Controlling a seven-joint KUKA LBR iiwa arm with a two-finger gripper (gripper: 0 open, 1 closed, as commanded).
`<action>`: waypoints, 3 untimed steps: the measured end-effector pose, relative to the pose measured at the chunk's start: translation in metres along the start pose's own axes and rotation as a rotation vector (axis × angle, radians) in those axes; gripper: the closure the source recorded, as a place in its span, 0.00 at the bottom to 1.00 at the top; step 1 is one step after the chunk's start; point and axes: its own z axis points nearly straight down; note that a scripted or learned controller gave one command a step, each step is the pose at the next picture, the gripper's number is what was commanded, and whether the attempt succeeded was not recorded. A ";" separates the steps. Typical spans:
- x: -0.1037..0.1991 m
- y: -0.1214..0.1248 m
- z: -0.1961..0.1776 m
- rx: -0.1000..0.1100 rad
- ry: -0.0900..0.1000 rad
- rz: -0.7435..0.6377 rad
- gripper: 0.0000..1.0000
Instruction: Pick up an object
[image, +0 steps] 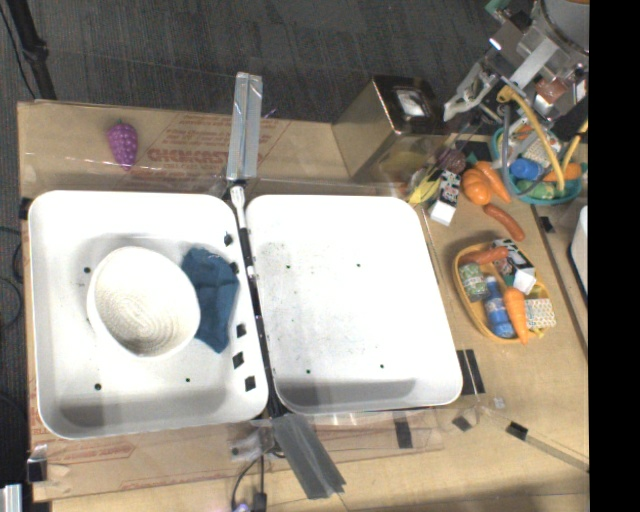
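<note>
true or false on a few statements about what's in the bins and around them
1. A white woven hat lies in the left bin. True.
2. A blue cloth lies against the hat's right side. True.
3. The blue cloth is in the right bin. False: it is in the left bin.
4. A purple object lies inside the left bin. False: it sits on the bench behind that bin.
5. A yellow basket of small items stands right of the right bin. True.

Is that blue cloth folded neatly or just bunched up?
Bunched up. The blue cloth lies crumpled and uneven in the left bin, against the white hat.
</note>
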 end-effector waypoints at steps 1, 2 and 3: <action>-0.023 0.006 0.002 0.005 -0.005 0.132 0.00; -0.020 0.004 -0.007 0.009 -0.007 0.122 1.00; 0.003 -0.052 0.001 0.002 -0.003 0.392 1.00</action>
